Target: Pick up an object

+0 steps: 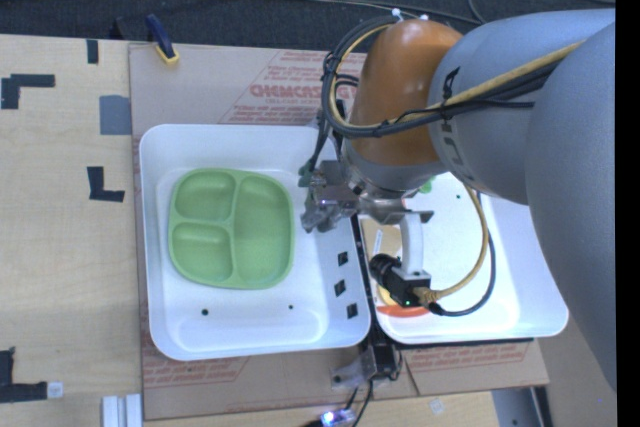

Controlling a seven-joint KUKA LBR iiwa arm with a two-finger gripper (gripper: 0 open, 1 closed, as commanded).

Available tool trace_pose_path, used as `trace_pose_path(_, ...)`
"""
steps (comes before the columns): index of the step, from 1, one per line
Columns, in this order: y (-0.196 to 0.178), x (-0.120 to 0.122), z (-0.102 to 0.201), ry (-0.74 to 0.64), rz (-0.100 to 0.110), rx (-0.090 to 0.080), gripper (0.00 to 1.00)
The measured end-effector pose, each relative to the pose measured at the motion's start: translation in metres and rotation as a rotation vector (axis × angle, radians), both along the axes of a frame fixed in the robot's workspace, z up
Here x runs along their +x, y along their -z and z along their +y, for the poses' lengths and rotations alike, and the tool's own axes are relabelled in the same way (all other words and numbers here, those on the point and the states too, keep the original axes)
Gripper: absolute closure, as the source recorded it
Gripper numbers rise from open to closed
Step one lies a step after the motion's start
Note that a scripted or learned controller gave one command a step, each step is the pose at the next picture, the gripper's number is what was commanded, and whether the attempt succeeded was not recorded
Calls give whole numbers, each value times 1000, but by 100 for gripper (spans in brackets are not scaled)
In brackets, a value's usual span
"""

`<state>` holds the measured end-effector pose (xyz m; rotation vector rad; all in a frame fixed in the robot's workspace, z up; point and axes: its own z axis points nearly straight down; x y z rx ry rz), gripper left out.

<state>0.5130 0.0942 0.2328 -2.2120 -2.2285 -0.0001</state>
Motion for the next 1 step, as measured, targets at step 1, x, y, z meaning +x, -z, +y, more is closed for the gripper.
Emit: trace_pose_path(1,0,0,-3,5,0,-2,0)
